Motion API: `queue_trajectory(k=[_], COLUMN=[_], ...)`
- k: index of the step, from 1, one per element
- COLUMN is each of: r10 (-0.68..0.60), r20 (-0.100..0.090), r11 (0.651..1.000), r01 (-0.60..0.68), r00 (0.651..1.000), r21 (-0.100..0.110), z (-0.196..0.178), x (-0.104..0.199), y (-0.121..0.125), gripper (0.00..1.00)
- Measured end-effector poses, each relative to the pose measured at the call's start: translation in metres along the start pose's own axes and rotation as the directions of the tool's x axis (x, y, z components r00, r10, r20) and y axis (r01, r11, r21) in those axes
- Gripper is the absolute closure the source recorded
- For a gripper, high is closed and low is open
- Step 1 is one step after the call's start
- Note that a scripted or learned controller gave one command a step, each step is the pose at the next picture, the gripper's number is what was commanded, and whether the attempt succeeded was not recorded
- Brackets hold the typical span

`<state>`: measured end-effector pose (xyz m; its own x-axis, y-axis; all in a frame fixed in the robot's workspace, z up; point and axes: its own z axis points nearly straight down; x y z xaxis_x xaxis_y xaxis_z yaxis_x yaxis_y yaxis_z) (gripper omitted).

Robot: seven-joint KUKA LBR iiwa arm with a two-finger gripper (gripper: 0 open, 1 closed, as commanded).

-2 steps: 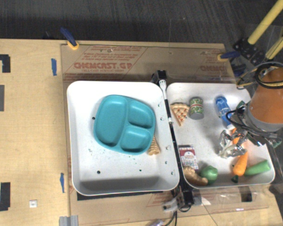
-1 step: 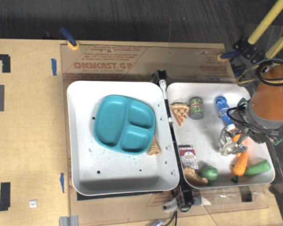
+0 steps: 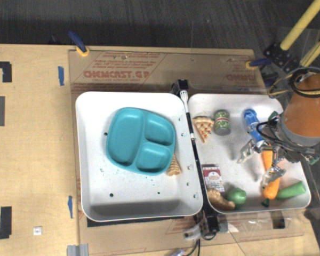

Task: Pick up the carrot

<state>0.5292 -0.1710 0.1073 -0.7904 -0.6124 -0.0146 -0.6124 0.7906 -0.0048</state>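
Observation:
The carrot [image 3: 271, 187] is orange and lies in the right bin [image 3: 232, 103] near its front right corner, pointing roughly front to back. Its near end shows beside a green vegetable; its far end [image 3: 267, 158] shows higher up. My gripper [image 3: 262, 162] hangs low over the carrot, below the grey wrist and orange band [image 3: 308, 116]. Its two silver fingers are spread apart: one finger [image 3: 248, 152] stands left of the carrot, the other finger [image 3: 276, 171] crosses the carrot's middle. The gripper looks open, and nothing is lifted.
The right bin also holds a blue object [image 3: 249, 119], a green can [image 3: 221, 121], a pizza slice [image 3: 204, 127], a red-and-white box [image 3: 212, 178], a green pepper [image 3: 236, 196] and a green cucumber [image 3: 291, 190]. The left bin [image 3: 90, 159] holds a teal divided plate [image 3: 141, 140] and a cone [image 3: 173, 166].

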Motion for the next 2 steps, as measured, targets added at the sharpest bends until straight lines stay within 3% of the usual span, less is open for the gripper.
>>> queue_trajectory(k=[1, 2], r10=[0.084, 0.083], r20=[0.009, 0.013], r11=[0.996, 0.996], r01=[-0.084, -0.083], r00=[0.996, 0.996], r21=[0.006, 0.011], z=[0.015, 0.004], x=[0.015, 0.014], y=[0.010, 0.008], gripper=[0.00, 1.00])
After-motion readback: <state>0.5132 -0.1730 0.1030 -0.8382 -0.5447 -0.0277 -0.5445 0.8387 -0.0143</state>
